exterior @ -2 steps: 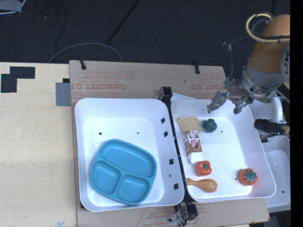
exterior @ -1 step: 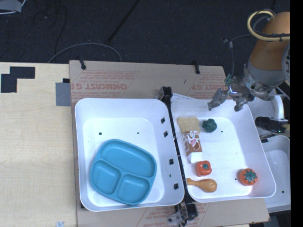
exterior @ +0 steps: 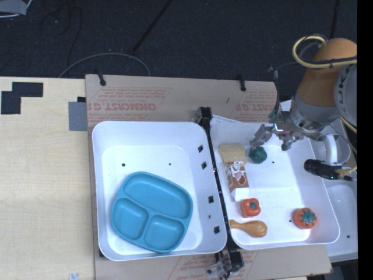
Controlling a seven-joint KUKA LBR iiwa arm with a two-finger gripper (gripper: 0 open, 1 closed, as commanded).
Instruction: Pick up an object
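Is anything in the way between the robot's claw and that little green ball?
No. The gripper hangs right above the green ball in the right bin, with nothing visible between them.

A single fixed camera looks down on the bench from above at a slant, far enough back to take in both white bins whole. The left bin [exterior: 102,134] sits near the middle of the frame; the right bin [exterior: 317,185] lies just beside it, toward the frame's right. Above the left bin the view reaches past the cardboard sheet [exterior: 175,98] to a dark floor [exterior: 175,22], which suggests the lens tilts away from the viewer, though the exact angle is hard to judge. The arm [exterior: 323,80] enters beyond the right bin.
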